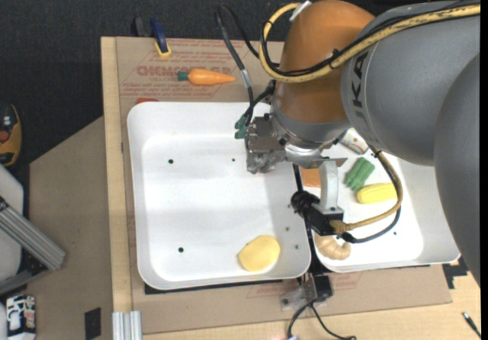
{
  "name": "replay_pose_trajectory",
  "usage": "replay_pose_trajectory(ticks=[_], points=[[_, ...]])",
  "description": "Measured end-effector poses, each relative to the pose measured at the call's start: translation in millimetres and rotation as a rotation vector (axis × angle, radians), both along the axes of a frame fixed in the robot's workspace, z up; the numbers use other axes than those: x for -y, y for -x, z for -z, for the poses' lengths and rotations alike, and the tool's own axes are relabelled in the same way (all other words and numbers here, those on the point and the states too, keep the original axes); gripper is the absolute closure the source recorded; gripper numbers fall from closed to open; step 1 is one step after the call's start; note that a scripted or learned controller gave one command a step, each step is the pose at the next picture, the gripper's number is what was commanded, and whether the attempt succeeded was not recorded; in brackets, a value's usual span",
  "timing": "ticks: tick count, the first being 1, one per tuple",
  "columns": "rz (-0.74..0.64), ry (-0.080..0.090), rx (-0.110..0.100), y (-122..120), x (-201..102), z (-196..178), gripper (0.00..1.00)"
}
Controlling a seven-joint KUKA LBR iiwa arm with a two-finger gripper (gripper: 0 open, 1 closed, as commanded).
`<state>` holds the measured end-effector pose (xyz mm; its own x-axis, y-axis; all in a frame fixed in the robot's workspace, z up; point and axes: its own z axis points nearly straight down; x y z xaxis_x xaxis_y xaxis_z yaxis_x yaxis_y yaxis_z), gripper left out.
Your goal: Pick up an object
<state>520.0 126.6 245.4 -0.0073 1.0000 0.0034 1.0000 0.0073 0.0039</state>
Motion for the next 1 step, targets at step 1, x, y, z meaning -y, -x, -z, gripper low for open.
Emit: replay_pose_trajectory(ticks=[1], points=[[0.000, 0.000, 0.001, 21.6, -50.1, -46.9, 1.00]])
